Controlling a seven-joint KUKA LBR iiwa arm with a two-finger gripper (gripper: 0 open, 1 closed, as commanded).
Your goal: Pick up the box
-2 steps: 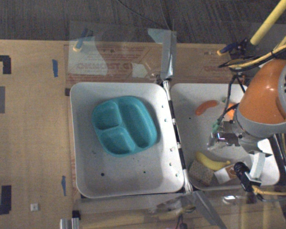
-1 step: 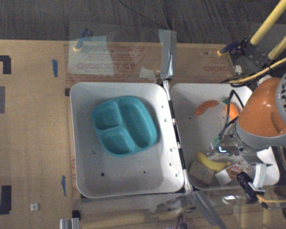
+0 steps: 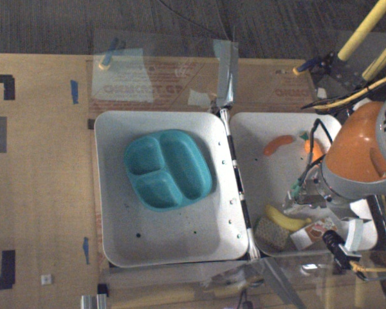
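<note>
- Left bin (image 3: 109, 192): holds a teal divided plate (image 3: 168, 169), lying flat.
- Arm (image 3: 357, 156): orange band over the right bin (image 3: 257, 140).
- Gripper (image 3: 307, 198): low over that bin's near half; grip state cannot be told.
- Box (image 3: 314, 232): white and red, near corner, beside the banana (image 3: 285, 219).
- Orange carrot-like piece (image 3: 279, 144): far end.

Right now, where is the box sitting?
The box lies in the right bin, near its front edge, just right of the banana and under the arm's wrist.
</note>
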